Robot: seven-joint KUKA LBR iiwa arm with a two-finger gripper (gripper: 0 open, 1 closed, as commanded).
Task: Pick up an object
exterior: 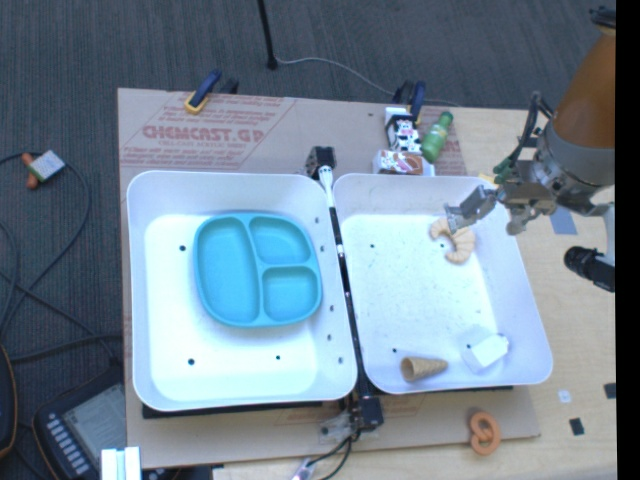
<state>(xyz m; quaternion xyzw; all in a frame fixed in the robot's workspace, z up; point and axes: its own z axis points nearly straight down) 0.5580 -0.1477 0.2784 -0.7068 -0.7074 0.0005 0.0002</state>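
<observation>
The gripper [470, 211] hangs over the far right part of the right bin [420, 368], right above a pale tan croissant [452, 241], and whether it touches the pastry or only hovers over it cannot be told from this slanted view. Whether its fingers are spread or pressed together I cannot tell either; the metal tip is small and seen edge-on. The main risk, as I judge it, is a miss: the croissant is curved and low, so fingers coming down off its middle could close on one thin horn, which would slip out, or could shove the piece toward the nearby far wall instead of gripping it. A grip that is too shallow could also lift it briefly and drop it back. The croissant looks like a small crescent, light beige with a slightly darker lower end, lying flat on the white floor, apart from the other things. These are a cone [424, 368] lying on its side near the front rim and a white block [489, 350] just to its right, both well apart from the gripper. The left bin [150, 368] holds a blue plate [258, 269] with three sections, far from the arm's reach at this moment. An orange ring [484, 431] lies on the bench outside the bins, in front of the right one.
</observation>
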